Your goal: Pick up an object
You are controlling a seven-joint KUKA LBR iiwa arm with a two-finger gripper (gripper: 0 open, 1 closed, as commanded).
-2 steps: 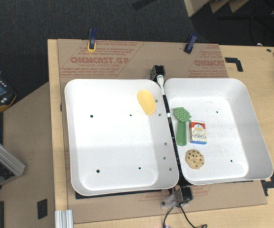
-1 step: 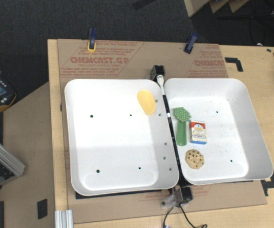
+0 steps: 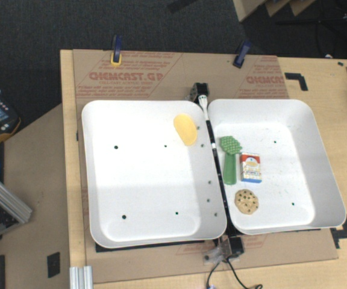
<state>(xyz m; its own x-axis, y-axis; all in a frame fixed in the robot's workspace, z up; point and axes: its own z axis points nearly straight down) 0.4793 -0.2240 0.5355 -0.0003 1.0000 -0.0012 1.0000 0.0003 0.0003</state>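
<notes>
Whether the gripper's fingers stand wide or narrow cannot be told from this view. Four loose things lie in the two white bins at the middle of the frame. A yellow oval piece (image 3: 185, 129) rests in the upper right corner of the left bin (image 3: 101, 179), near the seam between the bins. In the right bin (image 3: 309, 161), a green long-handled piece (image 3: 229, 159) lies along the left wall, its wider head toward the top of the frame. Just beside it to the right sits a small red, white and blue box (image 3: 250, 167), and below that box lies a round cookie (image 3: 246, 201). Both bins rest on a brown cardboard sheet (image 3: 161, 71) with red print, held by two blue clamps (image 3: 117, 50) at its upper edge.
</notes>
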